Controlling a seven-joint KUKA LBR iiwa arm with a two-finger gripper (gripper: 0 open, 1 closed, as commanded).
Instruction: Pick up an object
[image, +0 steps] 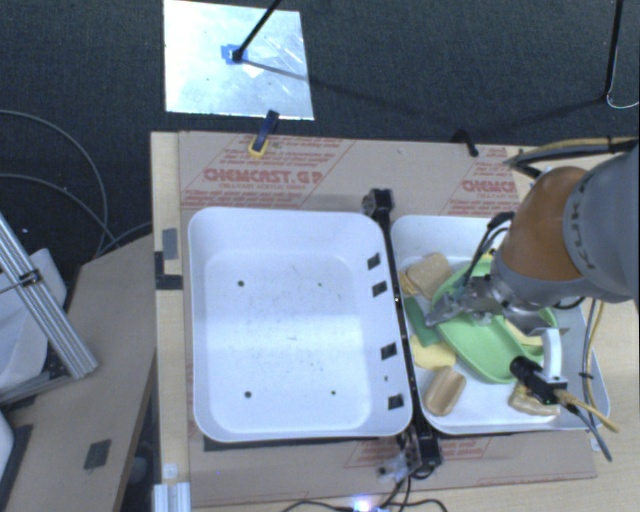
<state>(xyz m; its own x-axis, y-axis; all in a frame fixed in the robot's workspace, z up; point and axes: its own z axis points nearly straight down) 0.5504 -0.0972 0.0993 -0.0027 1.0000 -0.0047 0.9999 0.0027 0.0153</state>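
- A grey KUKA arm with an orange band is pictured reaching from the right into the right-hand shallow white plastic bin (445, 228), with its two-finger gripper (442, 308) lowered among the clutter
- The gripper is placed at the left end of a flat, pale green plastic piece (485, 348) and just below a tan, spongy-looking block (428, 272); contact with either cannot be confirmed
- Whether the gripper is released or clenched cannot be told from this angle, and nothing is seen held in it
- A flat yellow piece (430, 356) and a second tan, rounded block (445, 392) are seen just beside the green piece, toward the bin's near wall
- The left-hand shallow white plastic bin (290, 330) is set alongside, well apart from the gripper
- The step in hand is judged to be the descent onto a target, most likely the green piece; no lift is made yet
- A firm closing on a single item is called for next, followed by a straight lift; given the crowding, a slipped grasp or a nudged neighbour is judged the main risk
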